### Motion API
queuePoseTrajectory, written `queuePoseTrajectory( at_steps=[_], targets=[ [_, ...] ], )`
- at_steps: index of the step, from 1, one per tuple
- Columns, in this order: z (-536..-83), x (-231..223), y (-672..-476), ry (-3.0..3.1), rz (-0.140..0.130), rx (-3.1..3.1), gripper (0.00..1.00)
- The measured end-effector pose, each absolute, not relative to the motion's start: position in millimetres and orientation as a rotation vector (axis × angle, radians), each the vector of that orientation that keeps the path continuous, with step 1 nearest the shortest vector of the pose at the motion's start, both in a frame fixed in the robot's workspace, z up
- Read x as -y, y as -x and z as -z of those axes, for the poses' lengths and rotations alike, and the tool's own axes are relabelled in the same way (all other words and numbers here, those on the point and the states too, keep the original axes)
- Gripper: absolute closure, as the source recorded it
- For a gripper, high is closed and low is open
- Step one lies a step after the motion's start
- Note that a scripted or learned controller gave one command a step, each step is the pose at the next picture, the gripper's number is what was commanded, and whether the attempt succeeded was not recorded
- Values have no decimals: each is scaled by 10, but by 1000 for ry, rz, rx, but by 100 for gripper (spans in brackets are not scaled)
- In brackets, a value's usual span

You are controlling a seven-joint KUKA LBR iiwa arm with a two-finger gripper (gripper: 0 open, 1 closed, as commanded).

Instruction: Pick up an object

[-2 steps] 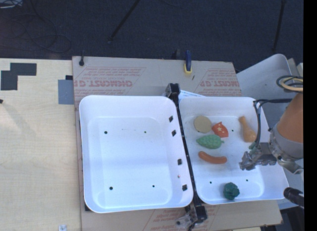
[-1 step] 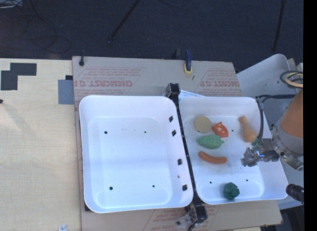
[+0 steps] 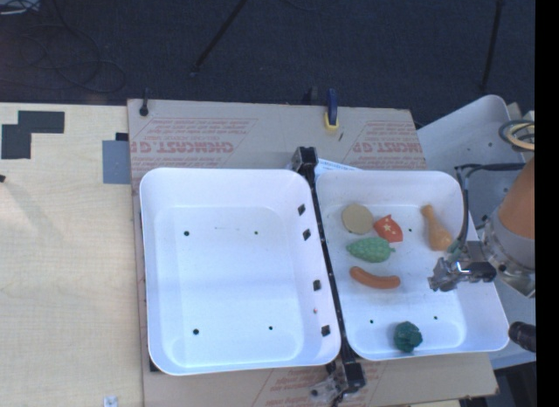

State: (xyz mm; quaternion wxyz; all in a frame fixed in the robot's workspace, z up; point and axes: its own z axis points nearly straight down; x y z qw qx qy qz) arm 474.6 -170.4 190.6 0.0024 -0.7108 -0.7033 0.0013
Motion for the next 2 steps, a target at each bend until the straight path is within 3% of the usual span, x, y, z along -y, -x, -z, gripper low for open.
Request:
queuePoseTrajectory(
  at_steps=[1, 2],
  targets=[
    [-3094, 1158, -4774, 2218, 10, 2234, 100],
    [-3121, 1183, -4762, 2217, -4, 2221, 100]
  ],
)
